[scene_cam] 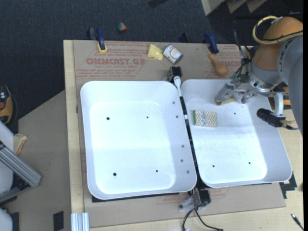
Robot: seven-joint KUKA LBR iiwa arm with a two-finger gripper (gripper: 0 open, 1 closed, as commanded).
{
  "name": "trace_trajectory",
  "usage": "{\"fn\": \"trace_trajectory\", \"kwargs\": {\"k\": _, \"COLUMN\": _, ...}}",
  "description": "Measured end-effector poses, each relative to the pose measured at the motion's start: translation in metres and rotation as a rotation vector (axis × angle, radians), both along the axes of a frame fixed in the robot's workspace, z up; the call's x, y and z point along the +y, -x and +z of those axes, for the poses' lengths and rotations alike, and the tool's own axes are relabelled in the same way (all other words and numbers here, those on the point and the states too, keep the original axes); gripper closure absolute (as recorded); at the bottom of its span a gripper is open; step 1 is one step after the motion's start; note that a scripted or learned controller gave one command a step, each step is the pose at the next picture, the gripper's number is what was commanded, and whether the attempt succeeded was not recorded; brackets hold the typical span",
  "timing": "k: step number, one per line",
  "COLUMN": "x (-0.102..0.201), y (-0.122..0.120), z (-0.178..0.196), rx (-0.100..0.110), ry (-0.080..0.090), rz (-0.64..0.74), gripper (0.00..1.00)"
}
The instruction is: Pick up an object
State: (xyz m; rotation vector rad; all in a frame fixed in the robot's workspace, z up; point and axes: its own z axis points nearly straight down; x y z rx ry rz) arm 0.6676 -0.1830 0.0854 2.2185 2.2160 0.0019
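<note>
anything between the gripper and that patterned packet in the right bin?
Nothing visible. The gripper sits over the upper part of the right bin, and the packet lies flat on the bin floor below and to its left in the camera view, with bare white floor between them.

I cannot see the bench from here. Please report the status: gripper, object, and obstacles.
Gripper over right bin, upper part, nothing seen between fingers. Patterned packet flat in that bin, left of gripper, apart from it. Nothing lies between them.

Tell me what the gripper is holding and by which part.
Nothing: the gripper hangs above the right bin, apart from the small packet lying flat there.
</note>
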Motion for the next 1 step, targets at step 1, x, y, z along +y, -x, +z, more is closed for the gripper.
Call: {"fn": "trace_trajectory", "kwargs": {"k": 1, "x": 0.066, "y": 0.0096, "z": 0.1777, "rx": -0.011, "ry": -0.002, "rz": 0.008, "gripper": 0.0}}
